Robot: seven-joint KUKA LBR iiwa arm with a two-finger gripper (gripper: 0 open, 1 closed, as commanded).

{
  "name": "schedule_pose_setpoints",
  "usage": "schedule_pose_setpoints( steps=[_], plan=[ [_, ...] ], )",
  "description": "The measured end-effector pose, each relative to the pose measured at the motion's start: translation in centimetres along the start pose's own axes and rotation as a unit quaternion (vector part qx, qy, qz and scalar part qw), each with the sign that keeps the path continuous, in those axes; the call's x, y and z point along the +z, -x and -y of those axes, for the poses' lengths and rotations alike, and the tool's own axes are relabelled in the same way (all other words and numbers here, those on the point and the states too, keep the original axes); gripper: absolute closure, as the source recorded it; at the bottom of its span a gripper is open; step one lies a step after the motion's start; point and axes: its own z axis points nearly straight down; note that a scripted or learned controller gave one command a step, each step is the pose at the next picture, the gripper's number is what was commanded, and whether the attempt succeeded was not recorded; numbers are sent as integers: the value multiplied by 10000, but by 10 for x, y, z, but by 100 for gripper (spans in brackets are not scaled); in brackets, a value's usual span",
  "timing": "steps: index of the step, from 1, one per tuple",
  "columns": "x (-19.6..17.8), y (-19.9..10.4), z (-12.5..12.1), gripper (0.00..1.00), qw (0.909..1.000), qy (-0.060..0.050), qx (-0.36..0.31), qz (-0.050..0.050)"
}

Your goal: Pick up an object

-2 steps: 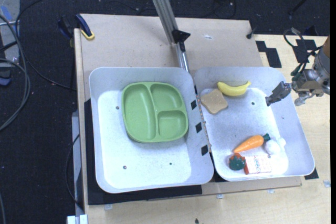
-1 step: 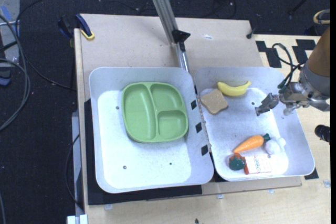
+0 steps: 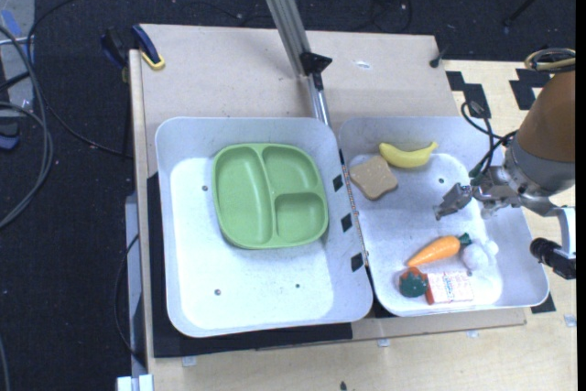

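Carrot (image 3: 432, 250) lay in the right bin (image 3: 526, 293), just above the red-and-white carton (image 3: 449, 288). Gripper (image 3: 455, 200) hovered above it with nothing between its fingers, seemingly spread. A good grasp probably meant descending squarely across the carrot's narrow width.

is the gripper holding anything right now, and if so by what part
Nothing is held. The gripper hangs over bare floor of the right bin, apart from the carrot and banana.

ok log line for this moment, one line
arm: in from right | pincer: over right bin, nothing held | right bin: banana, bread, carrot, carton | left bin: green plate
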Motion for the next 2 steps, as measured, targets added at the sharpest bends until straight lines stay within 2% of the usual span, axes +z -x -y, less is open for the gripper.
schedule_pose_setpoints(
  steps=[1,2],
  plan=[
    [44,0,-1,0,10000,38,-5,17],
    [31,1,-2,100,10000,61,-1,25]
  ],
)
